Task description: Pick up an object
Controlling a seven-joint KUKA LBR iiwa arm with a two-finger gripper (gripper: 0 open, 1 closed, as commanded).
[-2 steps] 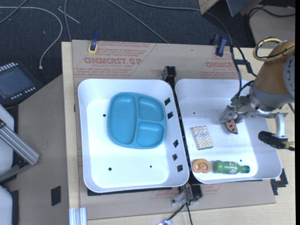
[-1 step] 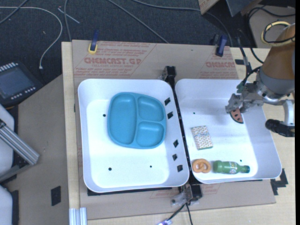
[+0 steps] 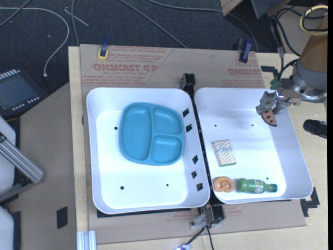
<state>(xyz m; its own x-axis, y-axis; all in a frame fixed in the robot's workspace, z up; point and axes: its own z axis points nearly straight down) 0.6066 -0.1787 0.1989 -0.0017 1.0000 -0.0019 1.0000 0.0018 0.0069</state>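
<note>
My gripper (image 3: 268, 110) hangs over the upper right part of the right bin (image 3: 291, 155), close to its right wall. A small brown and orange wedge-shaped object (image 3: 271, 119) sticks out between its fingers, and the gripper is shut on it. It appears lifted above the bin floor. On that floor lie a small patterned packet (image 3: 223, 152), an orange pretzel-like ring (image 3: 222, 184) and a green bottle (image 3: 256, 186) on its side, all well below and left of the gripper.
A blue divided plate (image 3: 152, 134) lies in the left bin (image 3: 104, 171). Black clips line the wall between the two bins. Cables and a cardboard box sit beyond the bench's far edge.
</note>
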